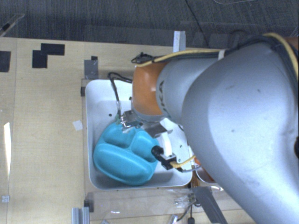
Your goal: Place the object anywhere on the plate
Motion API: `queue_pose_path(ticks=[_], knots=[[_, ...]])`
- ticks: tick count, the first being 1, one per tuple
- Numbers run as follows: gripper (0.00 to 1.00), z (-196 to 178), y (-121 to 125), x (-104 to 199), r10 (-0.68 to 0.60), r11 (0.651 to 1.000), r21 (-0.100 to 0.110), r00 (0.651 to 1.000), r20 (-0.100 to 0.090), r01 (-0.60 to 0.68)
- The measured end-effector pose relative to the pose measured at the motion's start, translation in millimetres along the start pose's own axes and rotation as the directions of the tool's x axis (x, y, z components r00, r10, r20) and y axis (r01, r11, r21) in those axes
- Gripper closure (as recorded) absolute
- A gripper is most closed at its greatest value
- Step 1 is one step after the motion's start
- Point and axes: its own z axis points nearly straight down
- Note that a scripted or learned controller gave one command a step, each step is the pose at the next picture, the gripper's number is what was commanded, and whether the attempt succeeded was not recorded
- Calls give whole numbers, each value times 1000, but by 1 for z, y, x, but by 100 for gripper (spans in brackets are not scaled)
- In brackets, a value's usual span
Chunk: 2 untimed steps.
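A turquoise plate (119, 161) with raised sections lies in the near part of the left white bin (96, 104). My gripper (136, 124) hangs low over the plate's far right part, mostly hidden beneath the grey wrist and its orange band (145, 93). I cannot see any object in it. A small orange-brown thing (198, 164) peeks out under the arm at the near edge of the right bin; what it is cannot be made out.
The big grey arm (233, 125) covers nearly the whole right bin. Black cables (114, 90) run from the wrist over the left bin's far side. The wooden bench (42, 125) stretches to the left, with black markers (46, 54) at its far edge.
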Motion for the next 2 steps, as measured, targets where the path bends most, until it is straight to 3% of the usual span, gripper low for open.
queue_pose_path(ticks=[1, 2], knots=[[100, -4, -38, 32, 106, 994, 34, 994, 3, -106], [100, -54, 26, -26, 130, 991, 41, 991, -1, -130]])
